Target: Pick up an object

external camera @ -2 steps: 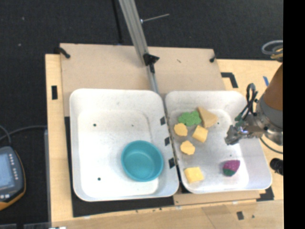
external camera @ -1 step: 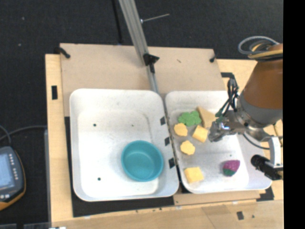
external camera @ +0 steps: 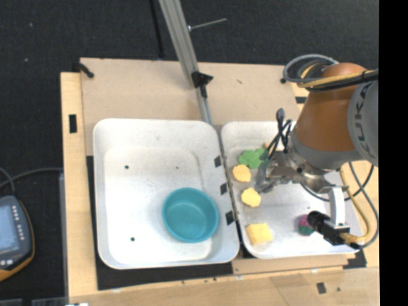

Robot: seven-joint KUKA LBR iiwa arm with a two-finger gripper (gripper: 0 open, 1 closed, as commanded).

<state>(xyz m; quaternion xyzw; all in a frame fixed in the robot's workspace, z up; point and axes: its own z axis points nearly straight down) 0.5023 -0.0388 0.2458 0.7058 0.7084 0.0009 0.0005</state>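
— Two white bins side by side. Holding what, on the left?
— Left bin [external camera: 127, 145]: just a blue bowl [external camera: 189, 214], near the front right corner. Untouched, by the look of it.
— And further right?
— Right bin [external camera: 280, 248]: several candidates. Green piece [external camera: 250, 157] at the back, yellow lump [external camera: 241, 173] beside it, another yellow lump [external camera: 251, 198] below, yellow block [external camera: 259, 233] at the front, dark purple-green thing [external camera: 307, 225] farther right.
— Gripper?
— Gripper [external camera: 264, 178] down low in that bin, close by the two lumps. Opening impossible to judge; nothing seen held.
— So?
— Probably mid-reach. Grasp and lift not yet done.
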